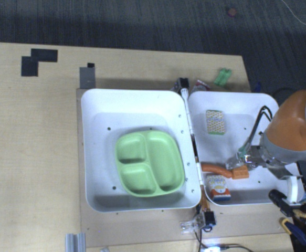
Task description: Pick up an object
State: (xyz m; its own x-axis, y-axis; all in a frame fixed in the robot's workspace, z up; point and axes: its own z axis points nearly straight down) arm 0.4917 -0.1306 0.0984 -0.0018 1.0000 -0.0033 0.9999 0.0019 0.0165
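Observation:
In the right bin (247, 106), an orange carrot-like piece (213, 168) lies by the left wall. A small orange block (240, 174) sits just to its right. My gripper (242, 163) is low over these two, right at the block, and whether it touches either is unclear. A small white and blue packet with an orange top (219, 188) rests in the bin's front left corner. A square patterned pad (215, 122) lies further back. The grey arm with its orange band (294, 130) covers the bin's right side.
The left bin (97, 140) holds a green divided plate (150, 161). A green item (223, 77) lies on the bench behind the right bin. Cables and clips sit at the bins' front edge (202, 222). Black tape marks (37, 61) are on the bench's far left.

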